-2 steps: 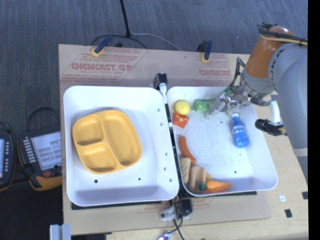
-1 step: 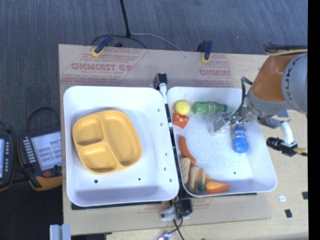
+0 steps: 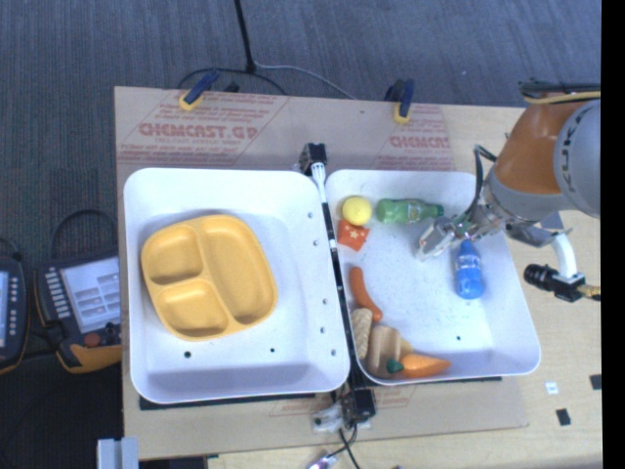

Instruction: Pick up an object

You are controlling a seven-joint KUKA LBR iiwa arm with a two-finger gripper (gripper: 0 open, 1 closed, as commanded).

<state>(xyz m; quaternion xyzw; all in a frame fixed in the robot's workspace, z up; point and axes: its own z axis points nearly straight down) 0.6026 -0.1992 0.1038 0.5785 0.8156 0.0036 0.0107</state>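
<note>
My gripper hovers over the upper middle of the right bin, its silver fingers spread with nothing between them. Just right of it lies a blue bottle, close to the fingers but not held. Above the gripper, a green bottle rests on its side next to a yellow ball. A red piece sits under the ball, by the bin's left wall.
A slim orange-red piece, wooden blocks and a carrot crowd the right bin's near left corner. The left bin holds a yellow divided plate. Clamps stand at the bench's back edge.
</note>
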